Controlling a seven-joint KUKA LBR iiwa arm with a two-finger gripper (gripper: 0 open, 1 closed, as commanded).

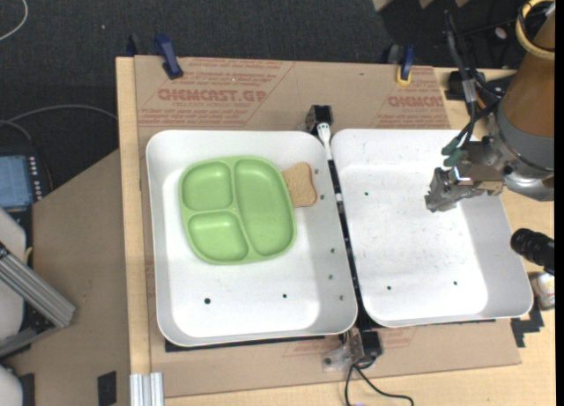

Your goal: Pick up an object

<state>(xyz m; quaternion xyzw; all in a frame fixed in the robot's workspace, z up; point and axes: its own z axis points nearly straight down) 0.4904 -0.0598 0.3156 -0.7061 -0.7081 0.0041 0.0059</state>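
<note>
Brown board [220, 87] with red lettering across the bench, held by blue clamps [167, 54] at its far edge. Two shallow white bins side by side on it: left bin [176, 307], right bin [414, 290], rims touching along the middle seam.

In the left bin, toward its far half: green divided plate [236, 210], three compartments, lying flat. Just beside the plate's right edge, touching it: small tan sponge-like block [300, 184], near the bin's far right corner and close to the seam. Dark specks scattered on both bin floors.

Grey arm [529, 114] reaching in from the right, hung with cables. Gripper [443, 197] over the right bin's far right part, pointing down and leftward, nothing seen between its fingers; spread of those fingers too small and dark to tell.

Plate and tan block both well apart from the gripper, across the seam in the other bin, with the bins' joined rims between.
</note>
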